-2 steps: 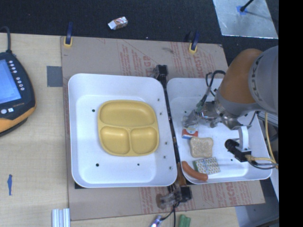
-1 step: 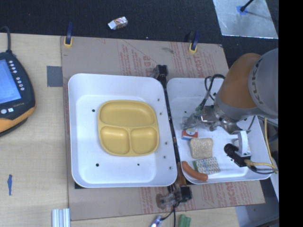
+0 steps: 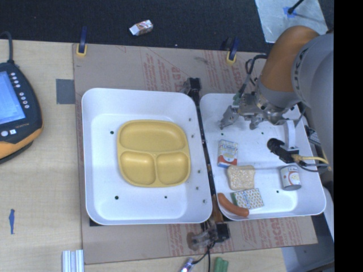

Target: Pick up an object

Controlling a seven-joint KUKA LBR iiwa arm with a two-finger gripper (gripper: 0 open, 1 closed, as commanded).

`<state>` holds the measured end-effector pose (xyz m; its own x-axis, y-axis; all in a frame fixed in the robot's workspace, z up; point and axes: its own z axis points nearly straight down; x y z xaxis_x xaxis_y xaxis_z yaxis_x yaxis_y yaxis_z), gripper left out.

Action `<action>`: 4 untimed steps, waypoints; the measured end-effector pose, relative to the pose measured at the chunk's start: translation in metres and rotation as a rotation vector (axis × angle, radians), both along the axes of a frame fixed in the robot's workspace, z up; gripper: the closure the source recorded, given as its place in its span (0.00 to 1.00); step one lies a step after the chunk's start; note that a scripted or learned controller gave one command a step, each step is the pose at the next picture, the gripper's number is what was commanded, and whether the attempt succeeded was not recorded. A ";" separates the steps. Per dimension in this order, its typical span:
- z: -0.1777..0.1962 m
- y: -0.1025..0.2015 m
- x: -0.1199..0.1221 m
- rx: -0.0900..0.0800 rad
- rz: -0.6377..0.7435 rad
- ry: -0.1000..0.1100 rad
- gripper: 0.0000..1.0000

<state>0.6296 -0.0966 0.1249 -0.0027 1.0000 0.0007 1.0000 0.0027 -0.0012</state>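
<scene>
Pincer (image 3: 233,118) hovers apart, unladen, near the right bin's (image 3: 266,211) far-left corner; approach step. Next move, I judge: descend onto small carton (image 3: 227,152).

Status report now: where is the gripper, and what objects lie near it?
Gripper low over right bin, far end, nothing between fingers. Small carton just below it, untouched. Cracker, sausage, can further off.

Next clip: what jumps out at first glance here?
The yellow divided tray sits alone in the middle of the left bin. The grey arm with its orange band reaches in from the right, its pincer low over the far end of the right bin. Nearer in that bin lie a small carton, a can and a sausage.
</scene>
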 end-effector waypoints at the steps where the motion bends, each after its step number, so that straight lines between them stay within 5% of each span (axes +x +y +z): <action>1: -0.029 -0.013 -0.056 -0.002 -0.001 -0.009 0.00; 2: -0.029 -0.008 0.014 -0.001 0.000 -0.006 0.00; 4: -0.033 -0.014 0.027 0.000 -0.001 0.000 0.00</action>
<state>0.6565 -0.1106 0.0921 -0.0017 1.0000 0.0007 1.0000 0.0017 -0.0010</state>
